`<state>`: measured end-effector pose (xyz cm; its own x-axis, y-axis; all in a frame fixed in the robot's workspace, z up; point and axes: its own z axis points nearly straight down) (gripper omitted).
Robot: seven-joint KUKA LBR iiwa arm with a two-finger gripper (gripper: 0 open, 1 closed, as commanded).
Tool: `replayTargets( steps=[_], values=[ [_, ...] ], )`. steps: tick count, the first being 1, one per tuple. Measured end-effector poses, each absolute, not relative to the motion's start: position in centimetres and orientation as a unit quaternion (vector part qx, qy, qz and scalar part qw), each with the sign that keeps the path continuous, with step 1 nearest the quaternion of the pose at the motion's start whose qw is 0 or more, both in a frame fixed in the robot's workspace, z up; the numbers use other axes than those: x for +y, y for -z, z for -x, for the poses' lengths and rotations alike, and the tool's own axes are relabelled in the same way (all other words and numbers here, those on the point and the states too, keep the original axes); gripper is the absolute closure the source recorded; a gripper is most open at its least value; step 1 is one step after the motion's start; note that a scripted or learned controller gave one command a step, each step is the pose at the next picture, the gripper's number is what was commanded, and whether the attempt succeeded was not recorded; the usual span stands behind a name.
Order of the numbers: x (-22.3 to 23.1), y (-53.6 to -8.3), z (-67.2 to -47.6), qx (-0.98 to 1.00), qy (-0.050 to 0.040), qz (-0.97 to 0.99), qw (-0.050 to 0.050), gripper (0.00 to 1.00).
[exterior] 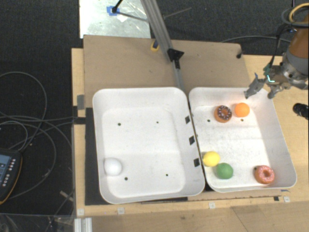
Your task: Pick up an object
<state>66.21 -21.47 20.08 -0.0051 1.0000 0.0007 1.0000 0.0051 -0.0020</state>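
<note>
My gripper (263,90) hangs over the far right corner of the right bin (280,144), fingers spread open with nothing between them. Just below and left of it lie an orange ball (241,110) and a chocolate sprinkled doughnut (223,113). Near the bin's front sit a yellow ball (211,159), a green ball (224,170) and a pink frosted doughnut (264,174). A white ball (113,166) rests in the front left corner of the left bin (140,100).
A grey pole (159,25) slants across the back of the bench to the seam between the bins. Black clips (191,140) line that seam. Cables and a handheld pendant (7,170) lie on the floor at left.
</note>
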Motion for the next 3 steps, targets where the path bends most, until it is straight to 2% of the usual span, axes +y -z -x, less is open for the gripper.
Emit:
replayTargets(
  steps=[1,2,3],
  values=[
    [-21.5,-20.4,-66.3,-0.710,0.0001,0.704,-0.001,0.00],
    [-21.3,-16.0,-67.0,-0.710,-0.0004,0.704,0.000,0.00],
    [-20.8,-11.8,-66.7,-0.710,-0.0005,0.705,0.000,0.00]
  ],
)
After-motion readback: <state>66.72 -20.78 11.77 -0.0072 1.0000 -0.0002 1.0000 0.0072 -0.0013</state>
